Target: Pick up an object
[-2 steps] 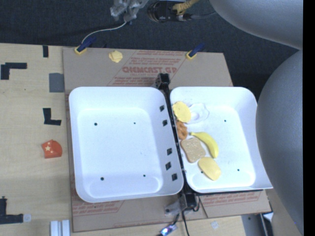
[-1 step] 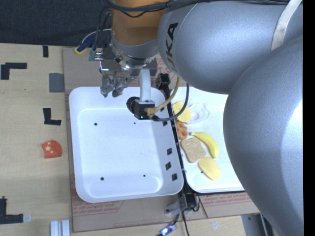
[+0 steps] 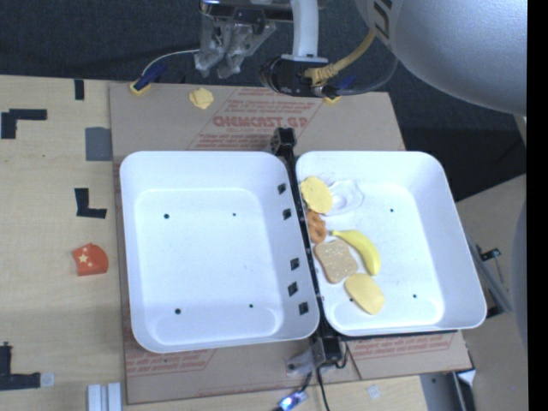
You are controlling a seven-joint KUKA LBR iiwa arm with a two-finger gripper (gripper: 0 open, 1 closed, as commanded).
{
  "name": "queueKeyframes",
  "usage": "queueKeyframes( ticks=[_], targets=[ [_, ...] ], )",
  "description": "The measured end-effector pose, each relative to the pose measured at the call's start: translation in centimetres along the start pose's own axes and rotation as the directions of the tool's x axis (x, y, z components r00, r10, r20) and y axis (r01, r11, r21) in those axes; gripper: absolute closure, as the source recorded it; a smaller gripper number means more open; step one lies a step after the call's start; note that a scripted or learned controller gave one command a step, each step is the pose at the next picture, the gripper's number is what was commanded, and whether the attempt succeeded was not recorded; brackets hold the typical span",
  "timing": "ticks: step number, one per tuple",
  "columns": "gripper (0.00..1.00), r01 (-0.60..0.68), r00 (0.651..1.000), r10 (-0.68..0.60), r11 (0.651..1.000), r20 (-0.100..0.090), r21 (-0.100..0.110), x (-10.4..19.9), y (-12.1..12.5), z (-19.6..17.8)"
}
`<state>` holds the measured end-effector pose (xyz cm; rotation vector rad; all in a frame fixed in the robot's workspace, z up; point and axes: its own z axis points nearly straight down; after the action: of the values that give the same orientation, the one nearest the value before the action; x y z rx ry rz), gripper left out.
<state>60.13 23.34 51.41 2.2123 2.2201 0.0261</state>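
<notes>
Objects in the right bin: five food-like pieces lay clustered along the left side of the right bin, close to the divider between the two bins.
Yellow round piece: uppermost of the cluster, just beside the divider, in the upper left part of that bin.
Clear wrapper: a pale, see-through scrap touching the round piece on its right — hard to make out against the white floor.
Orange piece: small, just below the round piece, against the bin's left wall.
Banana: curved, yellow, near the frame's centre, its lower end beside the toast.
Toast slice: tan, tilted, touching the banana on its left.
Yellow oval piece: lowest of the group, just below the toast.
Left bin: white, shallow, with small dark dots on its floor.
Gripper: hung at the top of the frame, well above both bins and apart from every object — whether its fingers were apart or together could not be told.
Small yellow lump: on the cardboard sheet above the left bin, just below the gripper.
Red piece: on the wooden bench at the left, well apart from the bins.
</notes>
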Motion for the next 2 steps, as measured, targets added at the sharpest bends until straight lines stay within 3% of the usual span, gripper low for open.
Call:
queueKeyframes(
  ticks=[1,2],
  targets=[
    [1.0,0.001,1.0,-0.001,1.0,0.005,0.016,0.1,-5.0,-2.4],
    [1.0,0.001,1.0,-0.001,1.0,0.01,0.028,0.0,-12.2,4.7]
  ],
)
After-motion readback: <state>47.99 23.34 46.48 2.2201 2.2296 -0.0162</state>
